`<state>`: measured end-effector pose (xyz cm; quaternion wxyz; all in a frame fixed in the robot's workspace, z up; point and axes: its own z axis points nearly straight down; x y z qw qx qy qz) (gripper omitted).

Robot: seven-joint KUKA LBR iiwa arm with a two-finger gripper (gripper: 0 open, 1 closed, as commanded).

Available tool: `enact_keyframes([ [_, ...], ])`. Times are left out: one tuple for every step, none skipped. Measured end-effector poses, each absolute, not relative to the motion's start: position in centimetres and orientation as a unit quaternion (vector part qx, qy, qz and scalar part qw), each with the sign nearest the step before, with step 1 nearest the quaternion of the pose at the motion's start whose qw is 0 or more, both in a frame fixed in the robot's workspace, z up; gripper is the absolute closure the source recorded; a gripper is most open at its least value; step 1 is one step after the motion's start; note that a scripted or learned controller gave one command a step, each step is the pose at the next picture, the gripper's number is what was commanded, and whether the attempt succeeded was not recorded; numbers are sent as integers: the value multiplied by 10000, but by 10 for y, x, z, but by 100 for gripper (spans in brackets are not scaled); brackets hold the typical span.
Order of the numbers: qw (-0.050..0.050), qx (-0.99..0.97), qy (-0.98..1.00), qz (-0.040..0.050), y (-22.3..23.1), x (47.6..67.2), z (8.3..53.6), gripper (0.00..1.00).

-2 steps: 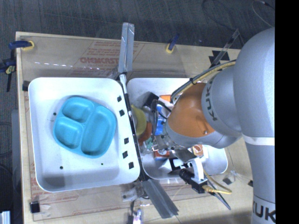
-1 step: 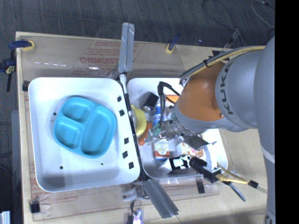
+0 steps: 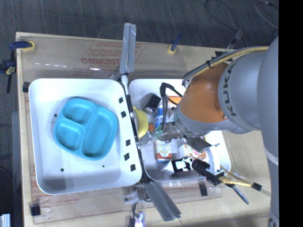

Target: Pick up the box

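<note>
The box [image 3: 164,151] is a small white and orange-red carton lying in the right bin [image 3: 142,86], near its front wall. My gripper [image 3: 162,134] hangs just above the box's far end, below the grey wrist and the orange band [image 3: 201,100]. The wrist hides most of the gripper, so I cannot make out whether it touches the box. The arm covers the right half of this bin.
In the right bin, a yellow object [image 3: 140,119] lies against the left wall, with a black item [image 3: 152,101] and a blue item [image 3: 159,115] behind the gripper. A printed packet [image 3: 191,151] lies right of the box. The left bin [image 3: 42,126] holds a blue divided tray [image 3: 86,127].
</note>
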<state>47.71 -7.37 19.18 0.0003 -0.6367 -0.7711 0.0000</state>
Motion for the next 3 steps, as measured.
enact_keyframes([
  [21,-6140,-7892,-75,-84,481,135,0],
  [148,-6039,-7967,-182,-96,489,122,0],
  [209,-6199,-7841,-226,-100,489,120,0],
])
